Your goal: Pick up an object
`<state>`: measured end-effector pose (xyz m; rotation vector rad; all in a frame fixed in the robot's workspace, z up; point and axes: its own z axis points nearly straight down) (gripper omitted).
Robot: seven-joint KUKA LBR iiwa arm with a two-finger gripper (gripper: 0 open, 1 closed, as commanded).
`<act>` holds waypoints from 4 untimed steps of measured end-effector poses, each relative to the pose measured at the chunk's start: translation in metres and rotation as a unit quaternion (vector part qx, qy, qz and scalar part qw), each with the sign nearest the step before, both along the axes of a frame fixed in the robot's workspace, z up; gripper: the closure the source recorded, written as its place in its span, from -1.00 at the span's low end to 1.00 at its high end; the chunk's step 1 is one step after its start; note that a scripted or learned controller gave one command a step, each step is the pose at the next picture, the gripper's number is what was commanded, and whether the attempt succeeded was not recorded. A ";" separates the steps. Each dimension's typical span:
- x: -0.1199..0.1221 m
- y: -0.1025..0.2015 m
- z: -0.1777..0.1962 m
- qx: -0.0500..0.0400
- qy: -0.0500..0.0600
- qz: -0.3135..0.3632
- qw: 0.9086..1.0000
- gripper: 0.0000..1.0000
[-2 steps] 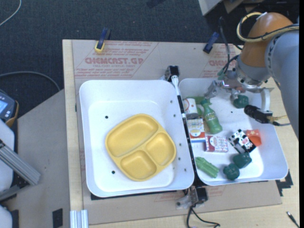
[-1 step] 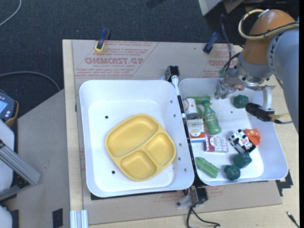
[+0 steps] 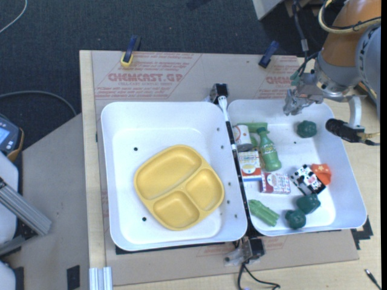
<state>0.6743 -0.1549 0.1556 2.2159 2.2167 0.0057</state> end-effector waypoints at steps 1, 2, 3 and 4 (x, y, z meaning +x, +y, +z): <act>0.007 0.007 0.061 0.000 -0.001 0.001 1.000 1.00; 0.008 0.007 0.071 0.000 0.001 0.000 1.000 1.00; -0.019 0.040 0.073 0.002 0.005 0.001 1.000 1.00; -0.057 0.076 0.075 0.002 0.006 0.001 1.000 1.00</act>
